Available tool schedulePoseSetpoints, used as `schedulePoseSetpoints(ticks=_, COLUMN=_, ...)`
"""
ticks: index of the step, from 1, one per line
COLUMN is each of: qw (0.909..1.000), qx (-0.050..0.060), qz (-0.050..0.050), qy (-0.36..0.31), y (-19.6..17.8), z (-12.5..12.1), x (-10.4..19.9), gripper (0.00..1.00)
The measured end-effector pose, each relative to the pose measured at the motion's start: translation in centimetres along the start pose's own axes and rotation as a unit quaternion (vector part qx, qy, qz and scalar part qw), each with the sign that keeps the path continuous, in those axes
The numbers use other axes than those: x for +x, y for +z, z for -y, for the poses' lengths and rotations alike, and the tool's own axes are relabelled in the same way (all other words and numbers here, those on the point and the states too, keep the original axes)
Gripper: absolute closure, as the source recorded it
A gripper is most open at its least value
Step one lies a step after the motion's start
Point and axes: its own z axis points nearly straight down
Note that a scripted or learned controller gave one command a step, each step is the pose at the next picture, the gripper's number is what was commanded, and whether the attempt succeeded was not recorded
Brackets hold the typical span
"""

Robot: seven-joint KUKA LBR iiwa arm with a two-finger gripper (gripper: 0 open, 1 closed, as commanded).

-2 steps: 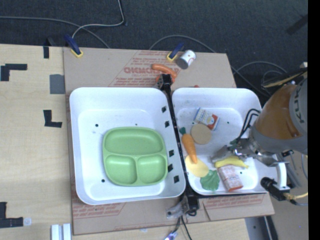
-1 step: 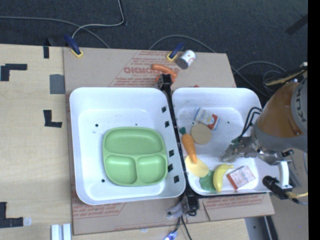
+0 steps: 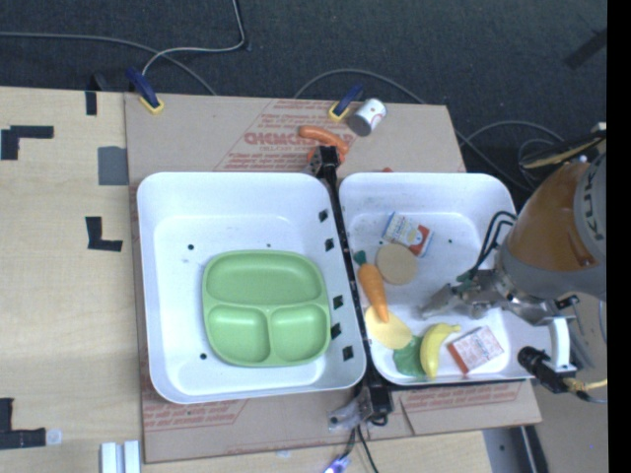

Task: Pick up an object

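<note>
The right bin (image 3: 449, 187) holds several small items: a white and red carton (image 3: 407, 233), a tan round disc (image 3: 397, 263), an orange carrot (image 3: 373, 287), a pale yellow piece (image 3: 388, 332), a yellow banana (image 3: 435, 349) over something green (image 3: 405, 360), and a red and white packet (image 3: 475, 349). My gripper (image 3: 441, 303) reaches in from the right and hangs low over the bin's middle, just above the banana and to the right of the carrot. Nothing shows between its fingers.
The left bin (image 3: 177, 200) carries a green three-compartment tray (image 3: 266, 305). Clamps and a small silver cylinder (image 3: 366, 116) sit on the cardboard behind the bins. The arm's grey body with its orange band (image 3: 557, 230) overhangs the right bin's right edge.
</note>
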Motion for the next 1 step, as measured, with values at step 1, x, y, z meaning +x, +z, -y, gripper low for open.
schedulePoseSetpoints(ticks=1, qw=1.0000, qx=0.000, qz=-0.002, qy=-0.002, y=0.97, z=-8.23, x=4.54, gripper=0.00)
